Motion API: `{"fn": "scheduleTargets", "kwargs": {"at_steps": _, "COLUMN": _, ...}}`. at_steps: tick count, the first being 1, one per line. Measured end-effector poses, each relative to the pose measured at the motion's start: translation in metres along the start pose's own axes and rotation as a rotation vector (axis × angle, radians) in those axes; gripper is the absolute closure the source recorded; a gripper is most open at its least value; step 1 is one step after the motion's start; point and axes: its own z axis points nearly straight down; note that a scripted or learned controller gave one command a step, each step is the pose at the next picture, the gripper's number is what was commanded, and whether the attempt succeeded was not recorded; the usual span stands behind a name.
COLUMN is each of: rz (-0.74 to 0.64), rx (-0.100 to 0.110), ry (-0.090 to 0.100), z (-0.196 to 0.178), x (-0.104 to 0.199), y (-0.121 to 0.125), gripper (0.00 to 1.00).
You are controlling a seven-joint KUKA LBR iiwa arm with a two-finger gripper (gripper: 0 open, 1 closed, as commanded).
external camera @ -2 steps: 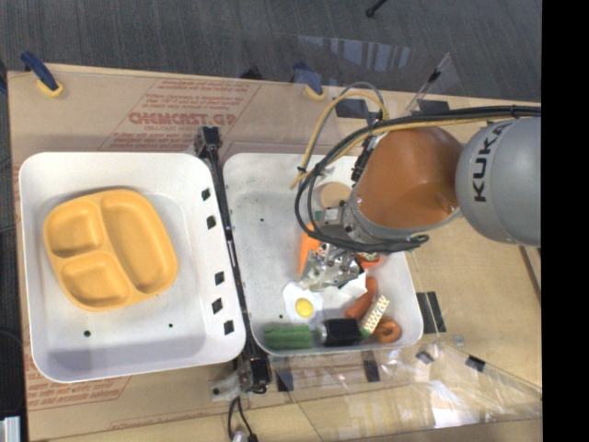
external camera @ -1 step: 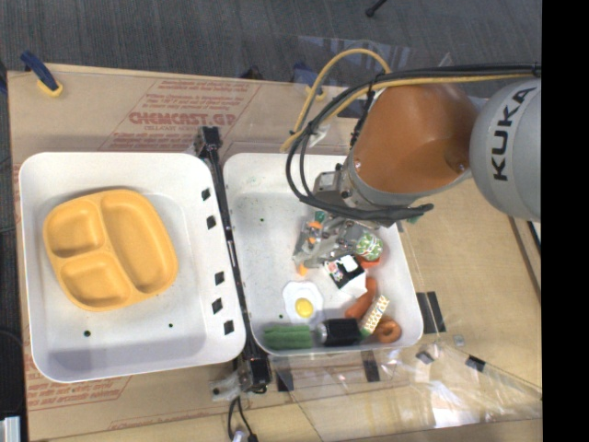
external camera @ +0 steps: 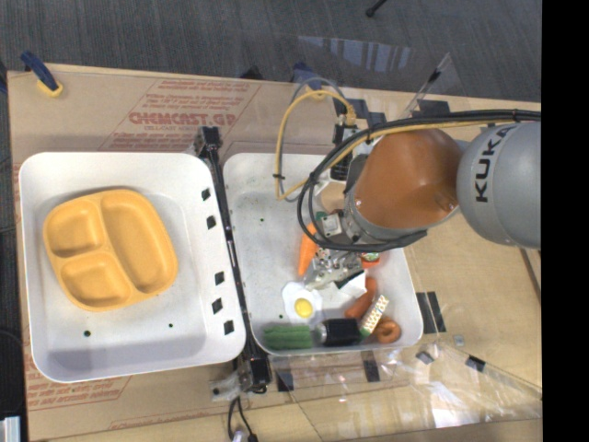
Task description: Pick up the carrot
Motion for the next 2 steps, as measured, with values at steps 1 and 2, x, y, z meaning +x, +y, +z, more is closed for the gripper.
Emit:
{"fn": "scheduleTargets", "kwargs": {"at_steps": 1, "rz": 0.160, "rx": 0.008, "ry": -0.006, "z": -0.1036, "x": -0.1045, "y": -0.0072, "gripper": 1.00}}
{"fn": "scheduleTargets", "kwargs": {"at_steps": 2, "rz": 0.167, "rx": -0.004, "ry": -0.002, "z": -0.0975, "x": -0.0993, "y": -0.0044, "gripper": 0.00}}
